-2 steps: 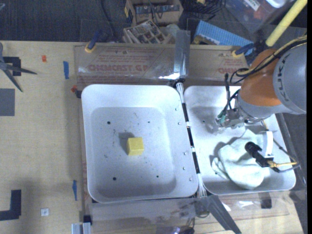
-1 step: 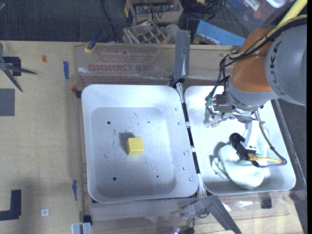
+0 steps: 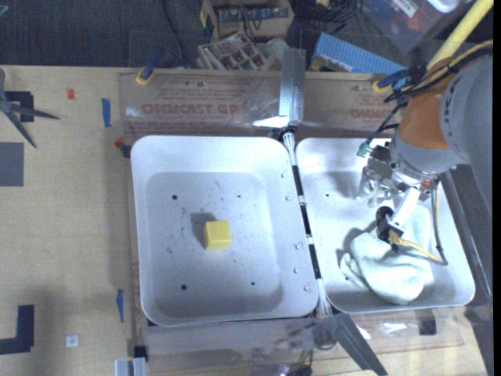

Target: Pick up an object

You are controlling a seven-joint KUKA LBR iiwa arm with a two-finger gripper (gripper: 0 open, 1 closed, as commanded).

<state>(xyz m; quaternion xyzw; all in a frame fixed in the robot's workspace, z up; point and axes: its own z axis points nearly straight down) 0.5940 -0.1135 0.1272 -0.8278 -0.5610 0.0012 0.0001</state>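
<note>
Two white bins side by side on bench (image 3: 63,210): left bin (image 3: 156,157), right bin (image 3: 329,157)

Block (image 3: 218,234): small yellow cube-ish piece, about dead centre of left bin floor, alone, well apart from all walls. Top face brighter yellow, the side at 6 o'clock darker. Sits flat, edges roughly square to bin walls, turned slightly. No clear long axis, sides look about equal. Soft shadow off its 9 o'clock side. A few dark specks (image 3: 174,199) scattered on floor around it, none touching

Cloth (image 3: 391,271): white crumpled soft lump, low part of right bin, 6 o'clock from bin centre, near the 6 o'clock wall. Long axis runs about 10 o'clock to 4 o'clock; the 10 o'clock end is narrower with a dark fold line, the 4 o'clock end is bulkier. Colour nearly matches bin, so its outline is faint on the 3 o'clock side

Gripper (image 3: 374,185): over right bin, at 12 o'clock from cloth, above bare floor in bin's upper half, apart from cloth. Can't tell how wide it stands or whether it has anything; too small and cluttered there

Arm (image 3: 470,116) grey, orange band (image 3: 423,128), enters from 2 o'clock

Behind bins at 12 o'clock: sheet (image 3: 188,108) with red print
</note>
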